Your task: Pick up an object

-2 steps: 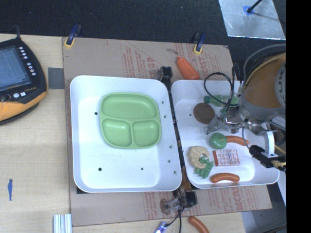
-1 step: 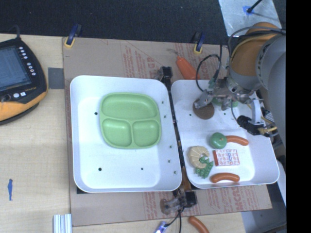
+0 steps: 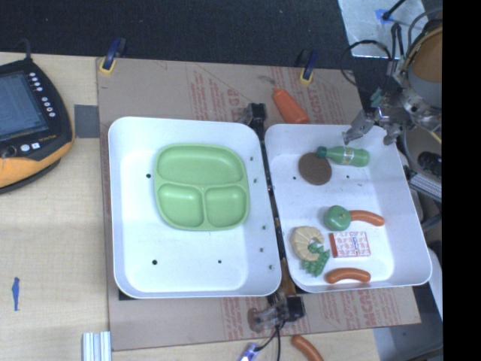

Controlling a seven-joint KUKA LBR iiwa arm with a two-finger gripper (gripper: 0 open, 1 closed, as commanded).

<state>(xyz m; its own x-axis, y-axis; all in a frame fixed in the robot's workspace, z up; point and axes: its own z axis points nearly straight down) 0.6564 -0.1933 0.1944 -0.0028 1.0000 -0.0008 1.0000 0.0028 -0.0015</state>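
The green bottle (image 3: 344,156) is lying on its side near the 12 o'clock edge of the right bin (image 3: 398,224), its long axis running 3 to 9 o'clock, with the darker cap end pointing toward 9. It is looking like smooth, glossy plastic, round in section, so it is likely to roll if pushed from the side. The gripper (image 3: 373,130) is hovering just beyond the bottle at about 1 o'clock from it, over the bin's rim; its two dark metal fingers are standing apart, splayed toward 7 and 5 o'clock, with nothing between them. In my judgement the bottle is the nearest candidate, and a grasp across its short axis would call for the arm to be moving a little toward 7 o'clock and lowering.

Just at 8 o'clock from the bottle, close beside its cap, a flat brown disc (image 3: 315,168) is resting, matte and cookie-like. Further toward 6 o'clock a green round toy vegetable (image 3: 338,217) is sitting against an orange sausage-shaped piece (image 3: 367,218); below them are lying a red-and-white printed card (image 3: 350,244), a tan ring-shaped pastry with leafy green trim (image 3: 310,245), and a second sausage (image 3: 347,276). The left bin (image 3: 128,224) is holding a pale green divided tray (image 3: 201,186).
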